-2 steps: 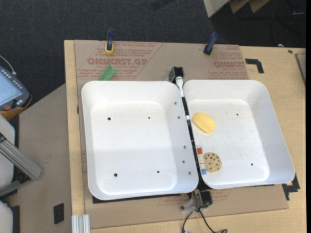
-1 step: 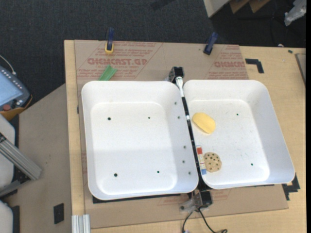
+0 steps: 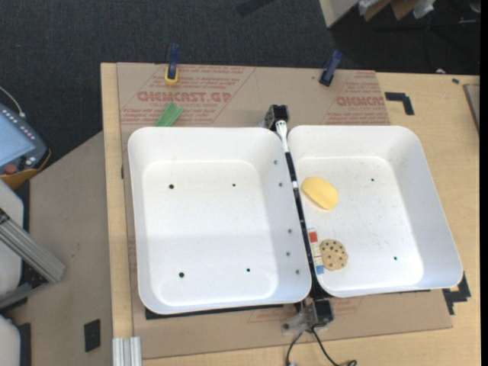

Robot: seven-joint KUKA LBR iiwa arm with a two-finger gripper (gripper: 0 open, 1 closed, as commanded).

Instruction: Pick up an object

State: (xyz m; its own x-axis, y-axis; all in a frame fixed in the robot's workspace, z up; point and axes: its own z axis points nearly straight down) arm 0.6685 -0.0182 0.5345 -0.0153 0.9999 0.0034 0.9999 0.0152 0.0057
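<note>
**Two objects waiting in the right bin, pick not started**

From my remote seat I see both white bins side by side on the cardboard-covered bench (image 3: 229, 86). The left bin (image 3: 145, 227) has bare floor with a few dark dots. The right bin (image 3: 427, 204) carries the candidates: a yellow oval object (image 3: 320, 193) near the left wall, about mid-depth, and a round cookie-like piece (image 3: 333, 255) nearer to me, also hugging the left side. They sit apart, not touching, which I judge helps a two-finger grasp since neither crowds the other. Both lie close to the divider strip (image 3: 293, 204) where the bins meet, so I'd expect a finger could clip that rim on descent.

Claw state: I cannot tell, so no grasp claimed.

Two clamps, one yellow-handled (image 3: 172, 69) and one blue (image 3: 331, 67), pin the cardboard at the far edge, likely to keep the sheet from sliding. A green scrap (image 3: 168, 114) lies on the cardboard beyond the left bin's far corner.

Judgement: task at its start; the yellow object looks like the bulkier, easier target, the cookie flatter and harder to pinch.
</note>
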